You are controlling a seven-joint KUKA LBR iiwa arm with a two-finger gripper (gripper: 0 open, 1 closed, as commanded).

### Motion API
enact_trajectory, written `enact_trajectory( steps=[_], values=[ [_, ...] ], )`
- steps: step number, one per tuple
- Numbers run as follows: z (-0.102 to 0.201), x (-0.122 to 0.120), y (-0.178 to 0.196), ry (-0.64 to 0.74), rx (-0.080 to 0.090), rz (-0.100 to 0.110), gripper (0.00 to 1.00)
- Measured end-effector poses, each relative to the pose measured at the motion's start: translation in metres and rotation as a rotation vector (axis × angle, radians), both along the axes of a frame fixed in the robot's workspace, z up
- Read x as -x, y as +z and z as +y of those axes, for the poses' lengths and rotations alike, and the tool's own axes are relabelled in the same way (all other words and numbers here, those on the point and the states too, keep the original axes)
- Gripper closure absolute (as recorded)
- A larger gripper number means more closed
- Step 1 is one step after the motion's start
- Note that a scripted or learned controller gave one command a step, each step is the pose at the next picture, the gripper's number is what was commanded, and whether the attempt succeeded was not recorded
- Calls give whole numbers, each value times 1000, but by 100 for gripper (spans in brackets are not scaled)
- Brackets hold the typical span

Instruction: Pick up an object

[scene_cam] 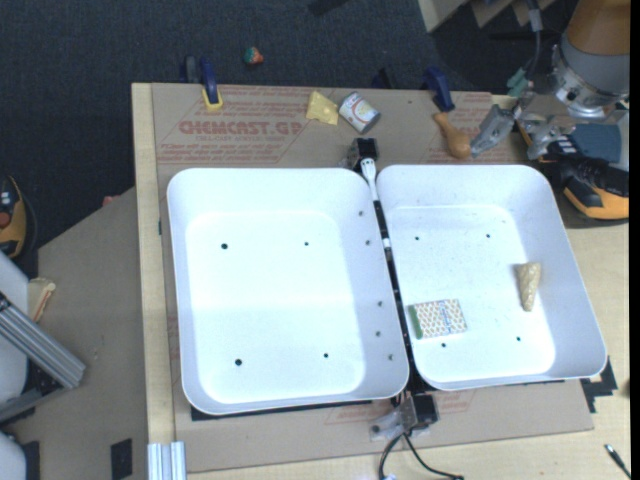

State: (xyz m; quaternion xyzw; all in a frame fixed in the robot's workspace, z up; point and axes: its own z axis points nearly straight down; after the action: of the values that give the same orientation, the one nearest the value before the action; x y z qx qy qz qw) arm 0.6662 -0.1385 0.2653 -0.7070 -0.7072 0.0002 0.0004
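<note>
1. The hand hangs at the upper right, over the counter just past the far rim of the right bin; its fingers look parted with nothing between them.
2. Two things lie in the right bin. A tan wedge sits near the right wall, about mid-depth, well below the hand and slightly to its right.
3. A flat patterned card with a green edge lies near the front left of that bin, close to the seam between the bins, farther from the hand than the wedge.
4. Wedge and card are well apart, and neither touches a wall.
5. The left bin shows bare white floor with small dark dots.
6. Behind the bins on the counter: a tan peg-like piece just left of the hand, a small white box, a yellow chunk, and blue clamps at the far edge.
7. A black clip sits at the far end of the seam.
8. Between the hand and the wedge stands only the bin's far rim.
</note>
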Motion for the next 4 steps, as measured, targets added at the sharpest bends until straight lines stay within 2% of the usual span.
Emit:
enact_trajectory(
  steps=[1,2,3,4],
  values=[
    [97,36,146,11,-1,-18,0],
    [91,35,147,2,2,-7,100],
    [156,36,57,5,-2,8,100],
    [204,61,228,7,-4,-22,100]
  ],
)
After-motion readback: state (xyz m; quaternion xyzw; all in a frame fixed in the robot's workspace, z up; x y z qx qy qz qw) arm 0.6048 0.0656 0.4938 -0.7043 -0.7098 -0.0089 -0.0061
